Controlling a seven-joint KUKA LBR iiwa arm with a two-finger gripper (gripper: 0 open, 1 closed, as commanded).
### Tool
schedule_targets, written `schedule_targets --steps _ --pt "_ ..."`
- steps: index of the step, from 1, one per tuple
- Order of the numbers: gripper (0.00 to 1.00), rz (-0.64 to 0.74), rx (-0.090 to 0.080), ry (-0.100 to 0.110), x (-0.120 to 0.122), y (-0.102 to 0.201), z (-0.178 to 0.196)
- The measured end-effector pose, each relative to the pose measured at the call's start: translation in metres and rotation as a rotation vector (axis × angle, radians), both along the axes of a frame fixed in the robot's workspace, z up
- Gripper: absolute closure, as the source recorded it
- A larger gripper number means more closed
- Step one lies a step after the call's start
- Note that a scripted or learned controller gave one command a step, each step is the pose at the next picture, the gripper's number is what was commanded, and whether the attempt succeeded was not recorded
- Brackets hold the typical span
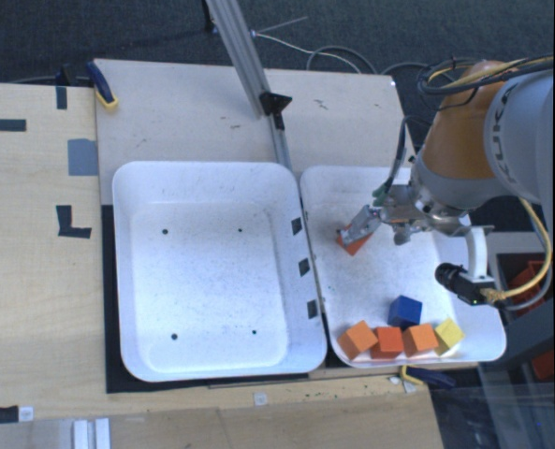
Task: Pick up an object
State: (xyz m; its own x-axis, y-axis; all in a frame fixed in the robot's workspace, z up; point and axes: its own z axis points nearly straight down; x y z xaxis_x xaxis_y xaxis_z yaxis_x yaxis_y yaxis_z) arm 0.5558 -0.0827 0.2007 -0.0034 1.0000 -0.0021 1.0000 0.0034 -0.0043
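Reaching in from the right, the gripper (359, 231) hangs over the far middle of the right bin (326, 279). A small orange-red block (352, 244) sits right at its grey fingers (361, 221), which look closed around the top of it. The block looks close to the bin floor, but it is hard to tell if they touch.

The right bin has open floor all around the gripper. The raised rim where the two bins meet is just to its left. The left bin (127, 251) is wide, with a bare white floor and four small dark dots.

No words or labels can be read. Small black marks line the rim between the bins.

Along the near edge of the right bin sits a row of blocks: an orange block (357, 339), a red-orange block (388, 341), another orange block (420, 340) and a yellow block (448, 333). A blue block (406, 310) sits just behind the row. They are well apart from the gripper. A grey metal pole (244, 50) slants over the far side of the bench. Cables (488, 293) hang by the arm on the right.
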Motion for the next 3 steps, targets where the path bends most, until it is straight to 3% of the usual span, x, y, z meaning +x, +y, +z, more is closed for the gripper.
schedule_targets --steps 1,2,3 --pt "0.00 -0.002 0.001 0.003 0.052 -0.019 -0.109" --pt "1.00 0.000 0.000 0.000 0.053 -0.018 -0.094" --pt "1.00 0.007 0.006 -0.011 0.068 0.072 -0.004"
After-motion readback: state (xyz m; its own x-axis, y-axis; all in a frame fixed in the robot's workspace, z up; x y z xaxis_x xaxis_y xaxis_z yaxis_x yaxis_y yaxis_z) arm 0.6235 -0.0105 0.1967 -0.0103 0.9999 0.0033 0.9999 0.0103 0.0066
